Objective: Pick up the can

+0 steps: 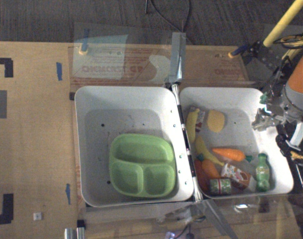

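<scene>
Lowest in frame, the can (220, 185) lies on its side in the right bin (241, 96), lower left area, wedged against a toy carrot (229, 154), juice carton (237, 175) and green bottle (262, 172). Gripper (269, 114) sits at the bin's upper right rim, well apart from it; cannot tell finger state. Green divided plate (141, 164) occupies the left bin (121, 96).
</scene>
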`<action>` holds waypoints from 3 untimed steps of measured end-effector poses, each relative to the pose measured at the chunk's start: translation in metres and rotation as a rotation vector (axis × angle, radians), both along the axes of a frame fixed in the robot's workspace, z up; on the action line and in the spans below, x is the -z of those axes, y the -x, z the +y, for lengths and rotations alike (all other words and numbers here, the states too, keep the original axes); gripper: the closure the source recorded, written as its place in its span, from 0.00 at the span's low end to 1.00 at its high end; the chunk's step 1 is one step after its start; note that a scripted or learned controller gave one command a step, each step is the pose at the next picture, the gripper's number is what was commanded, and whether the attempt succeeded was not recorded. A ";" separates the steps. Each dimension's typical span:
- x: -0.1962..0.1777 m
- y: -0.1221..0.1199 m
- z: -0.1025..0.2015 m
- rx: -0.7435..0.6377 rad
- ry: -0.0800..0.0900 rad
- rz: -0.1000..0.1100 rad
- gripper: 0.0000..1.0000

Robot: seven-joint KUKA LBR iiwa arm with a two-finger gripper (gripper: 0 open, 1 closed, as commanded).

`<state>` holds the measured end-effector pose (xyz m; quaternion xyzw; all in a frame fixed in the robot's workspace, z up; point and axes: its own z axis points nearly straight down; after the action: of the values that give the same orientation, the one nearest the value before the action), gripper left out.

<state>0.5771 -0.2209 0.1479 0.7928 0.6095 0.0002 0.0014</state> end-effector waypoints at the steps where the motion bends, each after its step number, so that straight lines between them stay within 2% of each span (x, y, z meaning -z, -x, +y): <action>1: 0.004 -0.024 0.011 -0.157 0.001 0.000 1.00; 2: -0.037 -0.037 0.043 -0.236 0.001 -0.001 1.00; 3: -0.077 -0.058 0.081 -0.103 0.000 -0.001 1.00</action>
<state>0.6346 -0.1397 0.2246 0.7602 0.6496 0.0004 0.0018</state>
